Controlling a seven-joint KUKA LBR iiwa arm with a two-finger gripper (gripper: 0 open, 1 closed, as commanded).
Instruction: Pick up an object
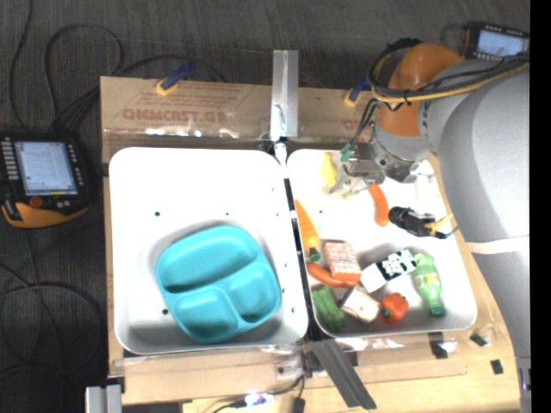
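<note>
Camera view: 1 grey KUKA arm with an orange band (426, 67) reaches over 2 shallow white plastic bins; the left bin (138, 179) carries a turquoise 3-compartment plastic tray (219, 280), likely kept apart from the toys. In the right bin (456, 312), the gripper (355, 177) hovers at 12 o'clock; finger spread cannot be judged. Beside it at 3 o'clock lies an orange toy carrot (379, 203), its long axis running 11 to 5.

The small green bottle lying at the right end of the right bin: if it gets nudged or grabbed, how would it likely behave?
The green bottle lies on its side, so a nudge would probably roll it. It looks like a small toy, likely light and stiff. Its rounded, glossy body might slip from a pinch, and the black-and-white carton close beside it crowds one side.
</note>
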